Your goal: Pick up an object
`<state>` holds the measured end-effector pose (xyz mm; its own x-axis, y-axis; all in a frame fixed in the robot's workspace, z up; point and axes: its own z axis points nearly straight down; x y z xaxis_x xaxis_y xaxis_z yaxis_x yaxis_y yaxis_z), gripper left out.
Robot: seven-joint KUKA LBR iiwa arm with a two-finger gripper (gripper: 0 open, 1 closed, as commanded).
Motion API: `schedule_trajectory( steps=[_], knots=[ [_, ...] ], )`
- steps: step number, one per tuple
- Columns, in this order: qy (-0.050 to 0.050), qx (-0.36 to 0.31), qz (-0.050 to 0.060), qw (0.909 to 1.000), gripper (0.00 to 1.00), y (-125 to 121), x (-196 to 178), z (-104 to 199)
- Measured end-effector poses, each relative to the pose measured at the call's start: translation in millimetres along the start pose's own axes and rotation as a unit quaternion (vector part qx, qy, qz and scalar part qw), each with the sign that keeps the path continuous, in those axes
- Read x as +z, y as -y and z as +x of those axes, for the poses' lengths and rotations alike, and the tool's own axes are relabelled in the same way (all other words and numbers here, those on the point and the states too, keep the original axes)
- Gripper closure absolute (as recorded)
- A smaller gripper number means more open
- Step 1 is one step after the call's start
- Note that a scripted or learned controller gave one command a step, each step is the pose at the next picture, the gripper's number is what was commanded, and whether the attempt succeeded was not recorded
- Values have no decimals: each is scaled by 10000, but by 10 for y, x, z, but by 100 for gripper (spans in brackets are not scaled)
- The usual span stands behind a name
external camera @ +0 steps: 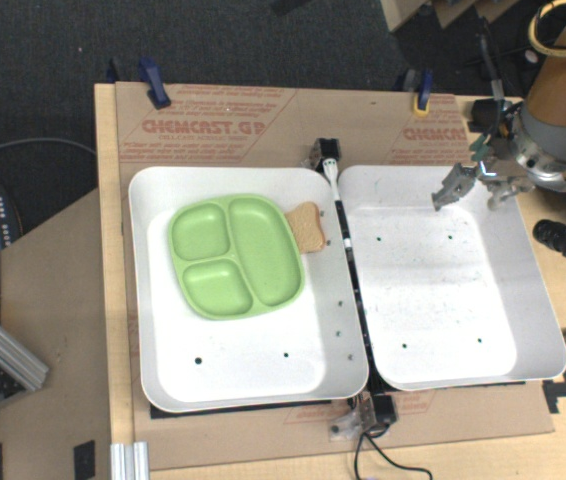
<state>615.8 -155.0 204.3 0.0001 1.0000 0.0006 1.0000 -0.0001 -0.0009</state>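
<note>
A green three-compartment plate [235, 256] lies in the left bin [243, 368], toward its back. A small tan, toast-like piece [307, 227] rests against the plate's right rim, near the divide between the bins. My gripper [476, 188] hovers over the back right corner of the right bin [453, 308], far from both objects. Its two grey fingers [450, 186] are spread apart, open, with nothing between them.
Both bins sit on a brown cardboard sheet [213, 118] held by blue clamps [153, 83] at the back. A black clip [326, 152] sits at the back between the bins. The arm's orange band and wrist [561, 88] stand over the right edge.
</note>
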Motion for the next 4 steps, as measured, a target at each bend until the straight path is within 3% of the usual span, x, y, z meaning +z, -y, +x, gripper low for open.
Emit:
schedule_trajectory(
  steps=[1, 2, 3, 4],
  knots=[
    [8, -35, -99, 9999, 0, 314, -1825, 596],
    [8, -22, -118, 9999, 0, 788, -3318, 863],
    [-4, -1, -3, 10000, 0, 1383, -3290, 849],
    [-9, -82, 19, 10000, 0, 1375, -3130, 2255]
  ],
)
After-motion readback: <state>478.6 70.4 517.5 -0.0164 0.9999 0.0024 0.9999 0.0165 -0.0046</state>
